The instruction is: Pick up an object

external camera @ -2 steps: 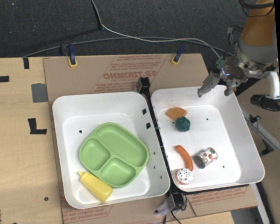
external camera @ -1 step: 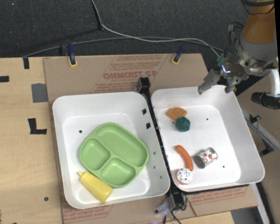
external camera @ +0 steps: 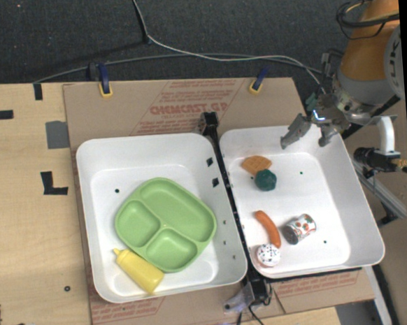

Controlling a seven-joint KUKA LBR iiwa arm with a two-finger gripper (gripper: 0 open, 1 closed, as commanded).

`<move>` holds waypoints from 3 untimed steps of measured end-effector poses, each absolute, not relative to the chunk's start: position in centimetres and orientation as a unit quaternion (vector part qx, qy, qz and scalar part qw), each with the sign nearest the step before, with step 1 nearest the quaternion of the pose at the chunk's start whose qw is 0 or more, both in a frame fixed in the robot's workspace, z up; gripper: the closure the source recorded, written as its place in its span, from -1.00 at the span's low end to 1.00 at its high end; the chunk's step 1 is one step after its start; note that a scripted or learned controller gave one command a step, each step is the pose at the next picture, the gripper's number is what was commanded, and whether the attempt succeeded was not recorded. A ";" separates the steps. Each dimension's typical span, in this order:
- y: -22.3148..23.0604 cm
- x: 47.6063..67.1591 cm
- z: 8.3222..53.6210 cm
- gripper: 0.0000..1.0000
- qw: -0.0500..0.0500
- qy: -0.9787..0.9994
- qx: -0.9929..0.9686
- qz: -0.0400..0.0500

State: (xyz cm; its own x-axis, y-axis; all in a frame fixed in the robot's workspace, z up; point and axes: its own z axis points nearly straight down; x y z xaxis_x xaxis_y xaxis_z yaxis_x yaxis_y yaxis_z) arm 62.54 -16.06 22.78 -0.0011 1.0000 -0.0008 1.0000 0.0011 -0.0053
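The right bin (external camera: pixel 331 176) holds several small items: an orange cracker-like piece (external camera: pixel 256 164), a dark green ball (external camera: pixel 265 180), an orange sausage (external camera: pixel 267 225), a small can (external camera: pixel 299 228) lying on its side, and a white ball with red dots (external camera: pixel 268 255). My gripper (external camera: pixel 309 135) hovers over the bin's far right corner, its two fingers spread apart with nothing between them. It stands well to the right of the cracker and green ball.
The left bin (external camera: pixel 94 202) contains a green divided plate (external camera: pixel 165 223) and a yellow mustard bottle (external camera: pixel 138 270) at its front left. A black divider clip (external camera: pixel 211 122) sits between the bins. Cables run across the back.
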 end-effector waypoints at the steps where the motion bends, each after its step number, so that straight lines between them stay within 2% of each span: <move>1: -15.3 62.6 16.5 -1.00 0.002 -0.708 -0.706 0.003; 2: -15.0 61.6 10.6 -1.00 0.003 -0.708 -0.707 0.002; 3: -14.9 61.8 12.0 1.00 0.001 -0.708 -0.706 0.001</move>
State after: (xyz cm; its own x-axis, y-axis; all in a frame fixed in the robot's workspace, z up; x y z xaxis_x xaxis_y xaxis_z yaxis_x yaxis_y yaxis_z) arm 61.75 -14.91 11.96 -0.0033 1.0000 0.0004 1.0000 0.0033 -0.0029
